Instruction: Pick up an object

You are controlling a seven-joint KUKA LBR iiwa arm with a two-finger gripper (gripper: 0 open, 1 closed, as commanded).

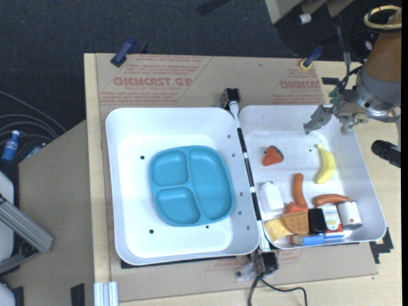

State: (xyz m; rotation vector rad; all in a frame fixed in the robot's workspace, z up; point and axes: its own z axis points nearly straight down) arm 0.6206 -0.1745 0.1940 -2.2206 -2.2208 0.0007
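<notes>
Here the gripper (329, 115) hangs over the far right corner of the right bin (366, 164), reaching in from the right edge of the bench (95, 171). One finger shows as a grey prong slanting toward the bin floor, the other as a shorter stub beside it; they stand apart, with nothing between them, so the tool is spread and carries nothing.

The nearest candidate for picking is the banana (326, 165), which lies on the bin floor near the right wall, just beside and nearer than the gripper, apart from the other items. A strawberry (273, 155) sits alone toward the left wall of the same bin.

To do the step well, the fingers should probably straddle the banana across its narrow width, not along its curve, and descend until they all but touch the floor before closing. The isolated fruits look easier than the clutter.

Along the near edge of the right bin lie a crowded group: an orange carrot-like stick (298, 187), a white block (271, 196), a waffle-like square (296, 222), a sausage (330, 199), a small can (350, 215) and a blue marker (317, 240), several touching.

The left bin (121, 171) holds one thing: a blue divided plate (190, 185), lying flat at its middle.
</notes>
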